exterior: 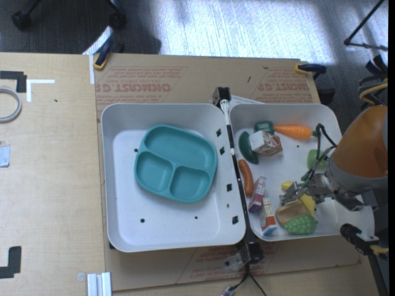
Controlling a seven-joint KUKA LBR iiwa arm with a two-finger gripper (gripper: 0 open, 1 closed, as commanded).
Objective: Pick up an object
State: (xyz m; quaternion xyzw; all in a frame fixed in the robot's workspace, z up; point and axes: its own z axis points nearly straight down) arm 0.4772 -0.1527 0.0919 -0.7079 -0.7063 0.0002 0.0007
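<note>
Tool (295, 193) low inside the right bin (331, 117), reaching in under the grey arm (364, 165); from my remote seat I cannot tell whether it is open or closed, since its metal tip merges with the clutter beneath it. I see nothing lifted clear of the pile.

Using the right bin as my landmark: the tip sits in the bin's near-right part, just beside a yellow piece (287, 185) and right above a brown block (292, 214) that rests against a bumpy green toy (302, 225) at the near wall. A carrot (293, 130) lies along the far wall, well apart from the tip, with a small carton (266, 143) and a dark green disc (245, 145) beside it toward the bin's left. A sausage (246, 176) lies along the left wall, and two slim packets (258, 193) (267, 218) run from the middle toward the near-left corner. A lime-green piece (315, 158) shows near the right wall, partly behind the arm.

Outside the right bin, the left bin (117, 184) adjoins it on the desk (49, 184) and carries a teal tray (176, 163).

My reading: the pick is at the reach-and-close stage. Any object counts; the likeliest target is the yellow piece or the brown block. A sure grip and a lift are left to do.
</note>
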